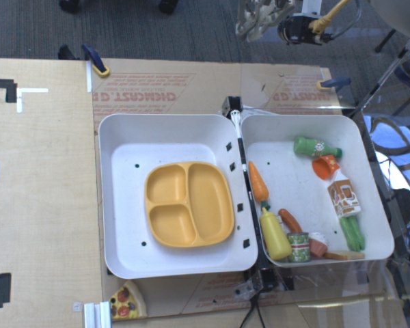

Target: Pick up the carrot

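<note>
The carrot (258, 182) is small and orange and lies in the right bin (370, 183), close against that bin's left wall, pointing toward the far edge. My gripper (257, 19) hangs high at the top of the view, beyond the far edge of the bench, well away from the carrot and with nothing visible in it. Its wrist with a yellow cable sits just to its right.
Near the carrot lie a yellow bottle (274, 234), a red sausage (290, 220) and a green can (298, 247). A green bottle (316, 147), an orange piece (326, 166), a carton (343, 198) and a green vegetable (354, 232) line the right side. A yellow divided plate (189, 203) sits in the left bin (116, 183).
</note>
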`<state>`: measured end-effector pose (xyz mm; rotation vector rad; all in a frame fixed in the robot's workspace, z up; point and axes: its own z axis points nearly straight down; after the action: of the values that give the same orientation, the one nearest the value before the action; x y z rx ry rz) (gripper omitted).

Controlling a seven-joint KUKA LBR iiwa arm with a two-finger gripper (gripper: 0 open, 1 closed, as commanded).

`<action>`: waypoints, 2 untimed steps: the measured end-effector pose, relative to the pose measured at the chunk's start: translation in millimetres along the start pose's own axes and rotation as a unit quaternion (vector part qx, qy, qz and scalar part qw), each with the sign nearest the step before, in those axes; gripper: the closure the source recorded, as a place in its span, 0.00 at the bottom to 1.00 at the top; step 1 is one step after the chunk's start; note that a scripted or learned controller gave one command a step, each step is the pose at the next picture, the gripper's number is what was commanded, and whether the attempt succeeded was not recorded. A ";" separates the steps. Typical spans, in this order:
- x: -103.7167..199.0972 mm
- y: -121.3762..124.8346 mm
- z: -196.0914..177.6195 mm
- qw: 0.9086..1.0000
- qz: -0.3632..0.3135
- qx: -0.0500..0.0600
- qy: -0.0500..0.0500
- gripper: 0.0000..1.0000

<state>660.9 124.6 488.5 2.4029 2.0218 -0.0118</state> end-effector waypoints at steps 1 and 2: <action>0.0 0.0 0.1 1.000 0.000 0.000 0.000 0.00; 0.6 1.0 -6.7 1.000 -0.001 0.001 -0.002 1.00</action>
<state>662.0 125.0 495.2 2.3999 2.0244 -0.0188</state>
